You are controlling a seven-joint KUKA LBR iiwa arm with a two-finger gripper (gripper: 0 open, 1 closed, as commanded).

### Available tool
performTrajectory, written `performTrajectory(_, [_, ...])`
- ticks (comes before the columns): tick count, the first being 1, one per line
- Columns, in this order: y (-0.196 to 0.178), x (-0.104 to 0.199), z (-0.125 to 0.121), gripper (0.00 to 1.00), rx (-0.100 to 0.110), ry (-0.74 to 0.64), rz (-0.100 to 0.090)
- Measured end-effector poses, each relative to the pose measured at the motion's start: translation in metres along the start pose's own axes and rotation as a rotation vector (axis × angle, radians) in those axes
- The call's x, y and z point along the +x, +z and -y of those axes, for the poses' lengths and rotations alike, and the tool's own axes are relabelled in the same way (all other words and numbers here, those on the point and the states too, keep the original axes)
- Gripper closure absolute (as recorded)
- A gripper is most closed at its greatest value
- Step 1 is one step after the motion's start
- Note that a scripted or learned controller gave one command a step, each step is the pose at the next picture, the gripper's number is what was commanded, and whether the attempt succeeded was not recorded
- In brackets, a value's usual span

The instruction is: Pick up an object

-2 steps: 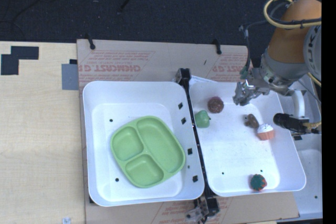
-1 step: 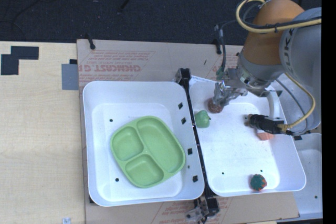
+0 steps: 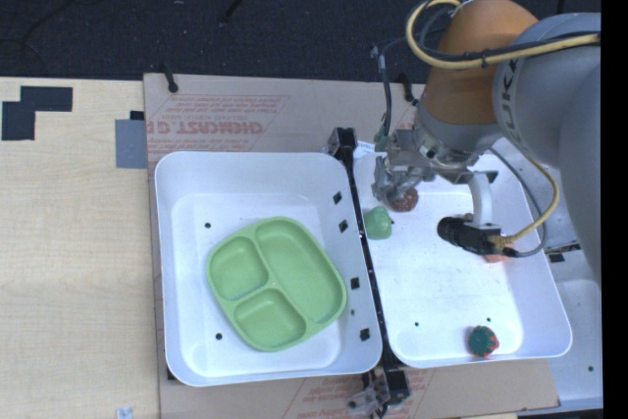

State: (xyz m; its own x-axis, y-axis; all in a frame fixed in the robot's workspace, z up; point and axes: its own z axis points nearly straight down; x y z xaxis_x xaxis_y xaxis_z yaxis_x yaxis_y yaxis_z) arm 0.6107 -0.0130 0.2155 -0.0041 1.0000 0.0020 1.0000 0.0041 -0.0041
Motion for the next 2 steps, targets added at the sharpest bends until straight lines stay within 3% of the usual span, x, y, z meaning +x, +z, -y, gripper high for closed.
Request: performTrajectory(2, [-0.006,0.105,-0.007,1.00,-0.002,0.000,0.001])
